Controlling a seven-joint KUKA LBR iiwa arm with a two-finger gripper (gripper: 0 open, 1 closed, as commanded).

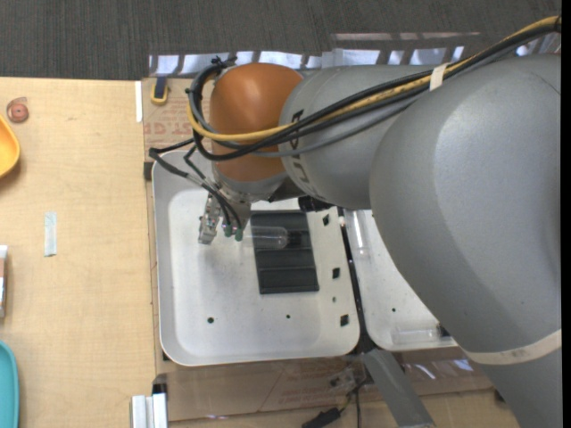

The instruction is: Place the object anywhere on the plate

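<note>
Hanging over a white bin (178, 328), the jaws stand slightly parted, gripping nothing; red print on cardboard (169, 119) behind is unreadable.

The arm (464, 194) hides most of the right bin (393, 301) and the left bin's (232, 319) far wall. The left edge cuts off an orange dish (4, 154) and a teal thing (4, 390).
</note>
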